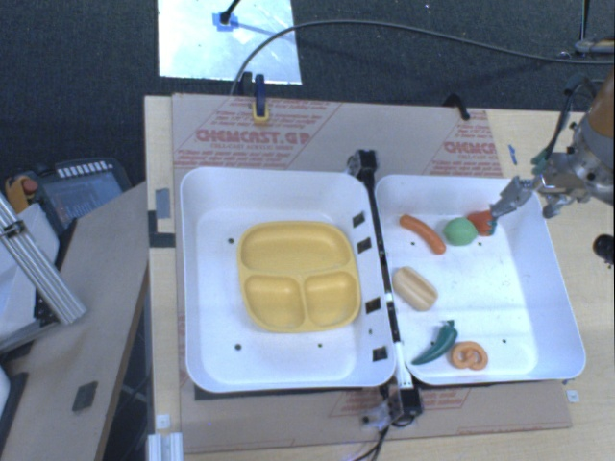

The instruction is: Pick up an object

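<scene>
**Nearly there: the gripper closes in on the far corner of the right bin**

Now the arm reaches in from three o'clock, and the gripper point(502, 206) hangs low over the right bin point(538, 286), toward its one o'clock corner. Whether it is open, closed or holding anything, I cannot tell from where I stand; it is too small and dark against the white.

Just beside its tip lies a small red-orange piece point(481, 223), and touching or nearly touching that, at its nine o'clock, a green ball point(460, 231). An orange sausage point(423, 234) lies farther toward nine o'clock, a bread roll point(415, 287) sits near the bin's middle, and a green pepper point(437, 344) and pretzel point(470, 356) rest at six o'clock. The left bin point(207, 286) carries a yellow divided tray point(294, 275).

To my eye the red-orange piece is the likely target. Doing it well means coming down squarely over that piece alone, since the ball crowds it and could roll or get nudged. A straight lift afterwards would be wise.
</scene>
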Controlling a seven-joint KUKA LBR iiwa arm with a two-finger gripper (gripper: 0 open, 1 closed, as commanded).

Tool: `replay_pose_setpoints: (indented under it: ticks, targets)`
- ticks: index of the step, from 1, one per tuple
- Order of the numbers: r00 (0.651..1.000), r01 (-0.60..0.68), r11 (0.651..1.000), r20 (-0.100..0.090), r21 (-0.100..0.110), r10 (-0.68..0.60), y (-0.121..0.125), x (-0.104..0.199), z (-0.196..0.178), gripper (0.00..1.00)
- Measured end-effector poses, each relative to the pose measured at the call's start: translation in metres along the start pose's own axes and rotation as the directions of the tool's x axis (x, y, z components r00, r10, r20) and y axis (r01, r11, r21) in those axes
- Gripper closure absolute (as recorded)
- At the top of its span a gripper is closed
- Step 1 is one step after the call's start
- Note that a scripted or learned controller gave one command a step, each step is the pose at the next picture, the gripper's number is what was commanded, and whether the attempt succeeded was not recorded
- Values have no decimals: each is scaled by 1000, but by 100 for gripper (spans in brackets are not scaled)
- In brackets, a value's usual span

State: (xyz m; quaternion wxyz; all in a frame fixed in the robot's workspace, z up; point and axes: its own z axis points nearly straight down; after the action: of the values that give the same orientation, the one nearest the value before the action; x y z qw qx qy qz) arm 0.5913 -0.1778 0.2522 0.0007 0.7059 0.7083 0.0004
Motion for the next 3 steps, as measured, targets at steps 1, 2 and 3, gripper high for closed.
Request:
replay_pose_setpoints:
  ticks: [1, 2, 3]
  targets:
    - [1000, 0, 1000, -1, 4, 0, 2, 7, 60, 0]
    - [1000, -2, 1000, -1, 3, 2, 4, 6, 122, 0]
    - [1000, -2, 1000, -1, 3, 2, 4, 7, 170, 0]
